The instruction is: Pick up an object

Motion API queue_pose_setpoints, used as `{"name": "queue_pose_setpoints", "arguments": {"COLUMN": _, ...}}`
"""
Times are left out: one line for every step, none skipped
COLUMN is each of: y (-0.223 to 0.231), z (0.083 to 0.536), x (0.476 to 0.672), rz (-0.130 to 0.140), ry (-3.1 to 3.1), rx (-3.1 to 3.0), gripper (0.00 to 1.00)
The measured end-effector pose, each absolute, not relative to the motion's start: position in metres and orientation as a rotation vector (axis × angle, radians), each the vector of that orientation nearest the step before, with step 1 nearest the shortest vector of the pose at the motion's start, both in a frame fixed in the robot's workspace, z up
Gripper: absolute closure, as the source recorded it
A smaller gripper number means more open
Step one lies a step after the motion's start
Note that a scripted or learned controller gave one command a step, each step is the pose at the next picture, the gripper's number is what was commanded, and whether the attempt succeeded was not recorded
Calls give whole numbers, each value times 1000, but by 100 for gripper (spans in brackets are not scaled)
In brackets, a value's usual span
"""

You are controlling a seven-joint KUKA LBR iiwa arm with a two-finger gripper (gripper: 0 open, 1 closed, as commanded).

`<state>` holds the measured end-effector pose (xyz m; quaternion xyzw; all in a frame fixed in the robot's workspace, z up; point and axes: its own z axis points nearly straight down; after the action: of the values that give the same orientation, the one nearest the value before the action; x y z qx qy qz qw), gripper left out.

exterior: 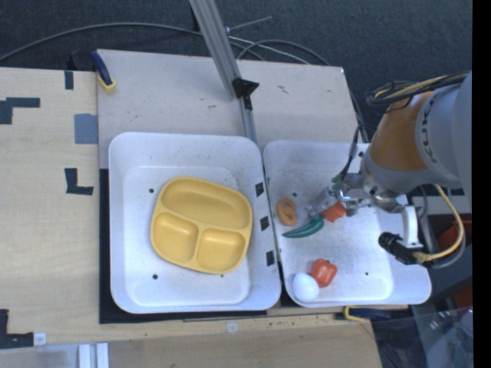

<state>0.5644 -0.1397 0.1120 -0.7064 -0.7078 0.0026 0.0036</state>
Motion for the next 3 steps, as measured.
{"name": "queue_pose_setpoints", "arguments": {"y": -140, "z": 126, "x": 566, "rz": 3, "ry": -2223, "rx": -2216, "gripper": 100}}
{"name": "queue_pose_setpoints", "arguments": {"y": -131, "z": 173, "x": 571, "rz": -3, "ry": -2226, "rx": -2220, "gripper": 100}}
{"name": "queue_pose_setpoints", "arguments": {"y": -124, "z": 233, "x": 572, "rz": -5, "ry": -2228, "rx": -2221, "gripper": 100}}
